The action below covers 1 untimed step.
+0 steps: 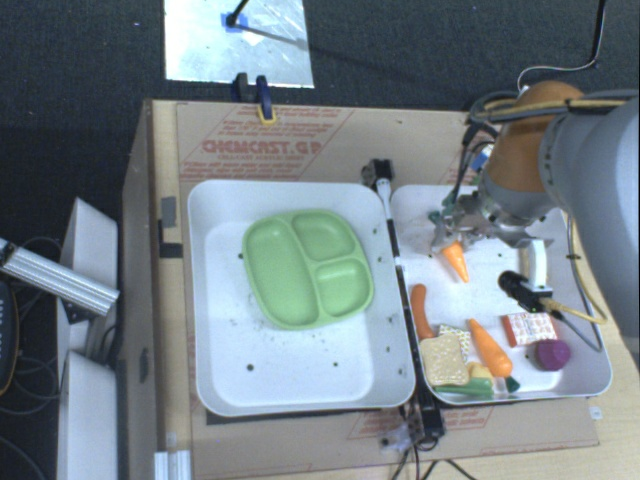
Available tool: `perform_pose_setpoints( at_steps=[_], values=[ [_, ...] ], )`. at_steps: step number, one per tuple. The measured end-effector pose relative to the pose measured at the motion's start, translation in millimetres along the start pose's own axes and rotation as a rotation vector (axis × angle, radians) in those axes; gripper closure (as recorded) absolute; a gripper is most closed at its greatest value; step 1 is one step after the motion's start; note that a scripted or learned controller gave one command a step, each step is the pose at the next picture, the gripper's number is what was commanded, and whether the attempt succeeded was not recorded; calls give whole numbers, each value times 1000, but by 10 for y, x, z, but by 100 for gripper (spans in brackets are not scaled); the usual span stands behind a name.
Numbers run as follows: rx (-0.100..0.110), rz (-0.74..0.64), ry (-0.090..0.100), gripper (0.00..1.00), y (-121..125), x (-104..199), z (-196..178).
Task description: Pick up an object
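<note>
**Q:** What is around you?

**A:** A worktop (270,143) covered by a brown sheet with red print, on a dark carpeted floor (80,68). A silvery sheet (235,28) lies on the floor past the far edge. Two white bins sit side by side. The left bin (225,358) holds a green plate (305,268) with three compartments. My arm (590,158) reaches over the right bin (580,378).

**Q:** And your end effector?

**A:** My end effector (452,236) hangs over the far left part of the right bin. From this slant I cannot tell whether it is open or closed, or whether it grips anything.

**Q:** Where is the object?

**A:** A small carrot (456,260) is just beneath my end effector, its wide top right at the tip and its point aimed toward the near side. I cannot tell whether it touches the bin floor. Nearer the front lie an orange-red stick (421,310), a larger carrot (490,348), a cracker (445,358), a red-and-white box (527,328) and a purple piece (551,353), all apart from my end effector.
</note>
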<state>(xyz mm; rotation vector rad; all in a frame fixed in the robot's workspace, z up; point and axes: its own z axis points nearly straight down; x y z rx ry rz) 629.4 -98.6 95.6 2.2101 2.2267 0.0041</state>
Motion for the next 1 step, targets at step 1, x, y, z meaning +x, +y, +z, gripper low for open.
perform_pose_setpoints(
  at_steps=[1],
  values=[
    [1, 2, 3, 100, -611, 742, -904]
  ],
)
